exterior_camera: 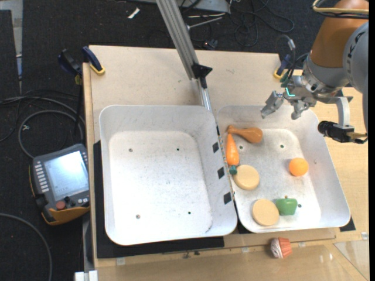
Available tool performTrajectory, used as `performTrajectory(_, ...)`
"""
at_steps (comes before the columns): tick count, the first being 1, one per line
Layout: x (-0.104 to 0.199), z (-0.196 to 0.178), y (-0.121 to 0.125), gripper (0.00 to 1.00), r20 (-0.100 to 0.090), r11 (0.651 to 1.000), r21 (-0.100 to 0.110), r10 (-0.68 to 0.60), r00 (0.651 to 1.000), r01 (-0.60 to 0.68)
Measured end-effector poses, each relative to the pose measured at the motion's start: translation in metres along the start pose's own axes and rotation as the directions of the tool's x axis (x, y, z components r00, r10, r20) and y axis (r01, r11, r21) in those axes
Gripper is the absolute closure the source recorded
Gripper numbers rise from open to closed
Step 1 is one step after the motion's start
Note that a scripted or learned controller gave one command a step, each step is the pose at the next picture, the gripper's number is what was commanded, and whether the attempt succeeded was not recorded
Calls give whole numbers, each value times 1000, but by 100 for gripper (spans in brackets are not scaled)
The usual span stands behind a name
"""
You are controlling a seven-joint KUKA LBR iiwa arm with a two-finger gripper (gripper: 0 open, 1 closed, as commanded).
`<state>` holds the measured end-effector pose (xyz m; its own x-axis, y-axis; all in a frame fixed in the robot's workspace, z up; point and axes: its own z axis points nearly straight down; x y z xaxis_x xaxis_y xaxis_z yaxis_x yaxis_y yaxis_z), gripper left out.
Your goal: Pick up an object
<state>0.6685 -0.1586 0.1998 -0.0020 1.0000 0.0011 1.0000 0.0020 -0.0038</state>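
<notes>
My gripper (285, 106) hangs open above the far edge of the right bin (328, 174), with nothing between its two fingers. In that bin lie a brown drumstick-shaped piece (248, 134), an orange carrot (232, 151), a small orange ball (299, 167), a pale round disc (246, 177), a second tan disc (265, 212) and a green pepper-like toy (286, 205). The drumstick is the closest to the gripper, a little to its lower left.
The left bin (117, 127) sits beside the right one. A slanted metal pole (179, 31) crosses the bench at the back. A small pink and white object (280, 247) lies on the bench in front of the right bin. A pendant (63, 183) rests at the left.
</notes>
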Motion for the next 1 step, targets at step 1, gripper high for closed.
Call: performTrajectory(1,0,-2,1,0,2,1000,-4,-2,1000,2)
